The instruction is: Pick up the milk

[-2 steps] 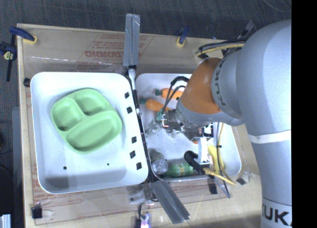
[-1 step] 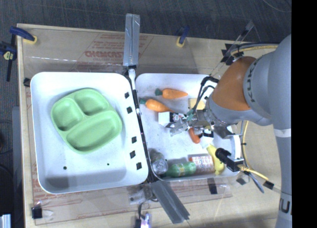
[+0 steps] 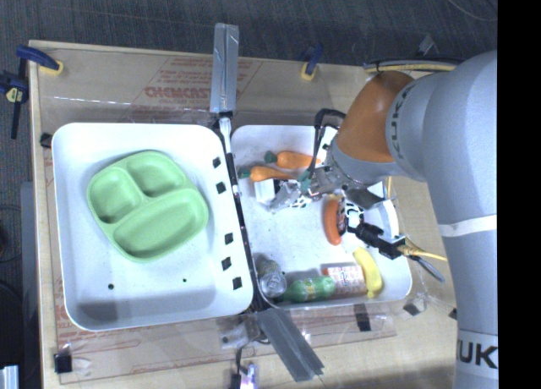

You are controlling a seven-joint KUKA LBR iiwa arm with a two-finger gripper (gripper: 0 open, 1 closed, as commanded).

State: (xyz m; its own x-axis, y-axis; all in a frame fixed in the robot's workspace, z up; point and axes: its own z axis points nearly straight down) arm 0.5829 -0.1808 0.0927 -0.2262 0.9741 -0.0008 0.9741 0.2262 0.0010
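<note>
Camera view: arm reached from the right into the right bin [image 3: 254, 235]. Claw [image 3: 314, 183] sat low near the bin's upper middle, whether open or closed could not be told. Milk [image 3: 286, 195], a small white carton with dark patches, lay tilted just left of the claw, apparently touching it, below the carrot [image 3: 293, 160]. Green divided plate [image 3: 148, 204] lay in the left bin [image 3: 76, 294].

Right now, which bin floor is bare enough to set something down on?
In the left bin, bare floor runs below and left of the green divided plate. In the right bin, one open patch lies between the milk carton and the green bottle. Its top edge, by the carrots, and its bottom edge are crowded.
</note>
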